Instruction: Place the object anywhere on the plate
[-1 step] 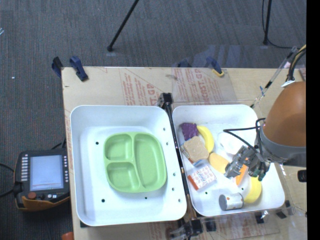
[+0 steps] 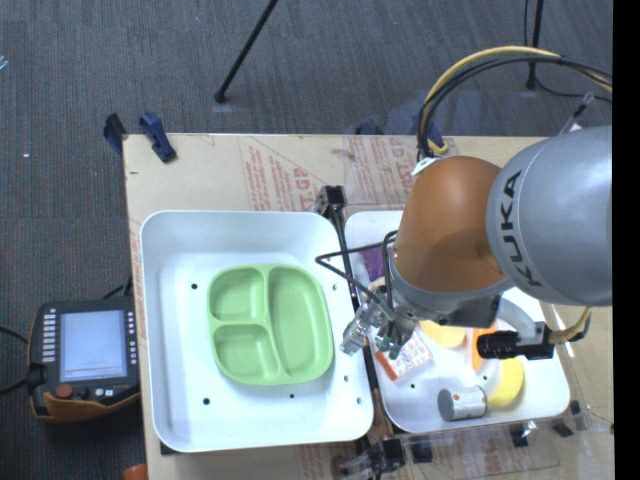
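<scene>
Cardboard-topped bench [image 2: 230, 173] over dark carpet. Gripper [image 2: 378, 334] low at right bin's [image 2: 545, 403] left edge, above small white-and-red packet [image 2: 408, 358]; grip state impossible to tell. Probably light, crinkly, best pinched across flat middle. Green plate [image 2: 270, 323] left.

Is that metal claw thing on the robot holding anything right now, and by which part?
It cannot be told. The end effector hangs over the divide between the two bins, beside the green plate and above a red-and-white packet, but no object shows clearly gripped.
</scene>
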Controlling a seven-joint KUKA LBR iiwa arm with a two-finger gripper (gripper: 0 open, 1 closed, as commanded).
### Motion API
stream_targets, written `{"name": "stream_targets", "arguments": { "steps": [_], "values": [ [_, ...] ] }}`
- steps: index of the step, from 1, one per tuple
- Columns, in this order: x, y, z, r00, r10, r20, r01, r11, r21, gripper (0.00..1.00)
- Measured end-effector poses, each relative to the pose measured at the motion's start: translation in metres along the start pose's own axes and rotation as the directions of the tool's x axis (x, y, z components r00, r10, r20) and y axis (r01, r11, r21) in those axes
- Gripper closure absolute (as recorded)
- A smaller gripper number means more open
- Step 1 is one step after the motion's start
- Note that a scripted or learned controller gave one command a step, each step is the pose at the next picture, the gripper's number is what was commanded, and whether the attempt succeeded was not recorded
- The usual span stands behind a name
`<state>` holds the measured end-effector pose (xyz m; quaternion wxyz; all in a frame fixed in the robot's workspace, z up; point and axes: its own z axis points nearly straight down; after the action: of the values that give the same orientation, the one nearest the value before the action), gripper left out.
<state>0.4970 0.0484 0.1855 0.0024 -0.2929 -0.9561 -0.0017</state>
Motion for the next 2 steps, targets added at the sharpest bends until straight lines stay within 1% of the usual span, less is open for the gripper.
{"name": "stream_targets", "arguments": {
  "steps": [1,2],
  "values": [
    [0.04,0.039,-0.088,1.0,-0.008,0.01,0.008,1.0,-0.005,1.0],
    [0.052,0.086,-0.106,0.934,0.358,0.006,-0.358,0.934,0.003,1.0]
  ]
}}
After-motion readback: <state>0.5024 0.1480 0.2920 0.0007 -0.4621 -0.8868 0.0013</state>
